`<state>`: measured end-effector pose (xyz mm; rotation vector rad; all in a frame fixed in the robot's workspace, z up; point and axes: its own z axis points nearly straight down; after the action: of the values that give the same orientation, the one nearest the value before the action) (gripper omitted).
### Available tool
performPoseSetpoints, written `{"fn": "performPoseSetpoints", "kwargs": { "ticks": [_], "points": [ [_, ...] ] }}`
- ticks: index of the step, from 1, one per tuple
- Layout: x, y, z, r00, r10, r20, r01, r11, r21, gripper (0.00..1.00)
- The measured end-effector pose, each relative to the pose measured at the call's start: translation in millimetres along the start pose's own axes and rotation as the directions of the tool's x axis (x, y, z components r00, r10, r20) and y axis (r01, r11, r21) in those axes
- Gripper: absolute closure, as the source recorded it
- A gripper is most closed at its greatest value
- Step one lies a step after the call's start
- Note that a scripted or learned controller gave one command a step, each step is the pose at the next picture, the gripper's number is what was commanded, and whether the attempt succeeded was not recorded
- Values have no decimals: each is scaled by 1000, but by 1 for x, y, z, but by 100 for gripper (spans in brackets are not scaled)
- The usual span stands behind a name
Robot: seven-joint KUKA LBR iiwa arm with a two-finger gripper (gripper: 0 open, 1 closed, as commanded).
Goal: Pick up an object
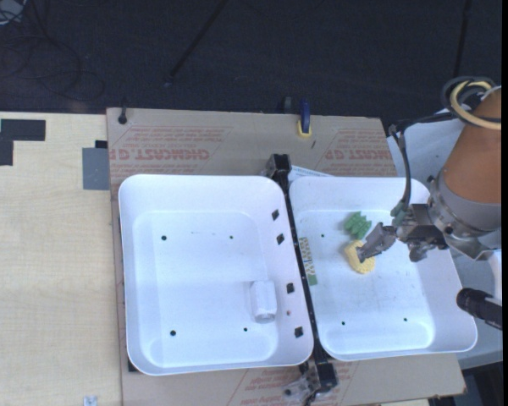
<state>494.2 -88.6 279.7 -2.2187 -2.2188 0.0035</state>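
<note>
Two bins (205, 191) — three objects, perhaps: white (263, 300), green (356, 223), yellow (361, 259).

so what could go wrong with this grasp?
1. The gripper is right at the yellow piece, which sits beside the green piece; closing here could knock the green one or catch both.
2. The yellow piece looks small and low against the bin floor, so the fingers may slip off it and come up with nothing.

Glossy plastic bins (144, 227) on matt cardboard (203, 146).
</note>
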Motion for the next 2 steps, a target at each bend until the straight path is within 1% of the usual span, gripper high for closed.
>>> {"fn": "performPoseSetpoints", "kwargs": {
  "ticks": [1,2],
  "points": [
    [0,0,-10,1000,0,0,0,1000,3,100],
    [-43,-20,59,1000,5,0,-5,1000,6,100]
  ]
}}
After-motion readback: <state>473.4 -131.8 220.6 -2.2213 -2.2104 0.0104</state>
